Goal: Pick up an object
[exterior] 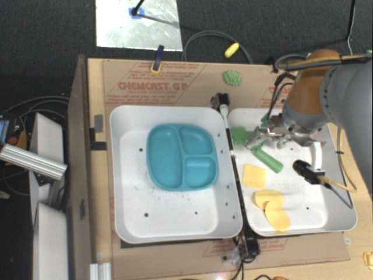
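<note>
At top centre I see 1 green disc (232, 77) on the brown board (192, 77); 1 yellow cap (232, 50) above it; 1 silvery sheet (139, 16) upper left.

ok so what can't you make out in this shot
1. Camera view: whether the gripper grips the green stick; the contact is blurred and too small.
2. Camera view: the green block, its right part covered by the gripper.
3. Camera view: the right bin, far corner hidden under the arm.

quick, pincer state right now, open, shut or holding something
pincer: cannot be told; it is over the right shallow white bin, close to the green plastic cylinder.
</note>
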`<control>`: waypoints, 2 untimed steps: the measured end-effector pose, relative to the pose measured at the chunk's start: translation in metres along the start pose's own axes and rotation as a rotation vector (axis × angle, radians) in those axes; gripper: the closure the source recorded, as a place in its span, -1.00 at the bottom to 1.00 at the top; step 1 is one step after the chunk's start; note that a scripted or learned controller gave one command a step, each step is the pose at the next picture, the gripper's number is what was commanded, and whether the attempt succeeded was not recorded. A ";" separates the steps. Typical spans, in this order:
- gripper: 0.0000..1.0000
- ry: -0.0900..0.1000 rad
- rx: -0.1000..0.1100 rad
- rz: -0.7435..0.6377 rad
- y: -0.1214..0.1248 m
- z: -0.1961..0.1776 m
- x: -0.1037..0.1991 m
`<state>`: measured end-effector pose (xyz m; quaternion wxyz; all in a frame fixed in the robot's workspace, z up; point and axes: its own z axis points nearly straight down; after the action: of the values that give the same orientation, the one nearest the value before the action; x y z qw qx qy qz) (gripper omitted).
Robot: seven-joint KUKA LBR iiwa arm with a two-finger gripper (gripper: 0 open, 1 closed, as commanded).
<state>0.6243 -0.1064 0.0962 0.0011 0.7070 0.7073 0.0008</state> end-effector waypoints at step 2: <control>-1.00 0.001 -0.002 -0.002 0.001 -0.011 0.001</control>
<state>0.6251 -0.1051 0.1072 0.0016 0.7064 0.7079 0.0018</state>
